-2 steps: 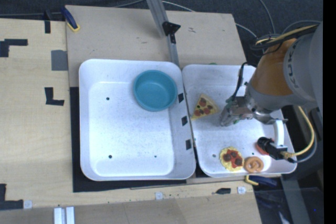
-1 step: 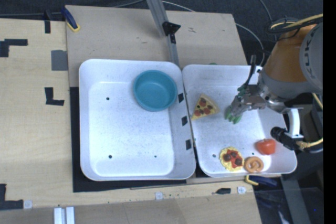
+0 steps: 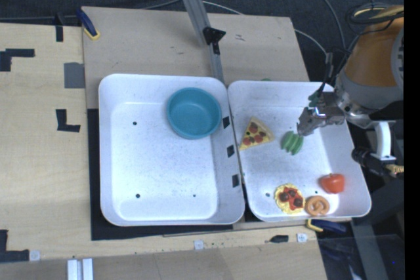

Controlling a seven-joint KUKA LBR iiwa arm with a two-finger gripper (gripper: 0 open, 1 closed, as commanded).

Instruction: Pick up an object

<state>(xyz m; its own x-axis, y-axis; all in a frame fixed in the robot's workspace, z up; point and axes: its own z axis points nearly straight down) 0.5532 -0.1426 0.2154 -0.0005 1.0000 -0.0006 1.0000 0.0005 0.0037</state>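
The arm reaches in from the right and my gripper point(image 3: 304, 128) hangs over the right bin point(image 3: 262, 96), directly above the upper right end of a green vegetable-like toy point(image 3: 291, 141). Whether that toy is between the fingers is not visible. A pizza slice toy point(image 3: 254, 134) lies near the right bin's left wall. At the bin's front lie a small round pizza point(image 3: 289, 198), a pink spiral toy point(image 3: 317, 205) and a red toy point(image 3: 333, 183). A blue bowl point(image 3: 193, 112) sits upright in the left bin point(image 3: 125, 147), toward its back right.
A grey metal pole point(image 3: 194, 3) slants down from the top to the gap between the bins. Black cables loop over the dark floor behind the bench. A yellow and blue clamp point(image 3: 88, 25) grips the board's back left corner.
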